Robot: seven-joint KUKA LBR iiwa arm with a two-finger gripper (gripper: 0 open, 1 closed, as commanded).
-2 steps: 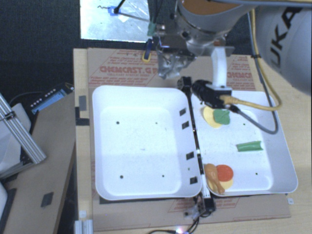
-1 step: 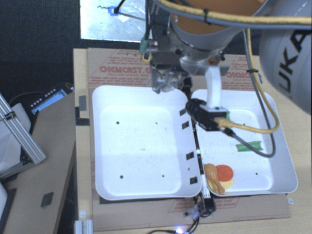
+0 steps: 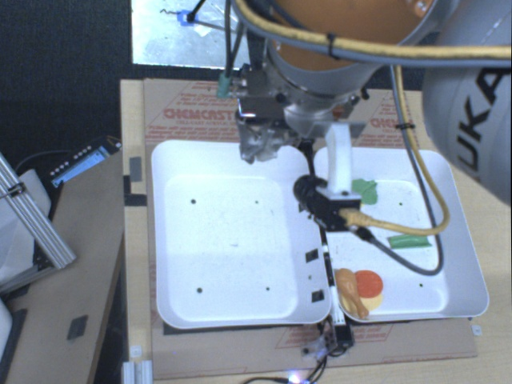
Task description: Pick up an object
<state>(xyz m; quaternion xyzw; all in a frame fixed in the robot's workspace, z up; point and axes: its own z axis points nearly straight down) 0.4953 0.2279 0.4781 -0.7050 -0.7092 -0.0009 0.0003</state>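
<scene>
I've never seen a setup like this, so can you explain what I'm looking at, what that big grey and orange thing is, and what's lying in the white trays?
One camera looks down at a slant on a bench. The big grey and orange shape is a robot arm reaching in from the right; its metal gripper hangs over the back edge of the left white bin. I cannot tell whether it holds anything.

The right white bin holds small toy-like pieces: a green lump, a green strip, a red disc and a tan piece beside it. Yellow and black cables trail from the arm across that bin.
</scene>
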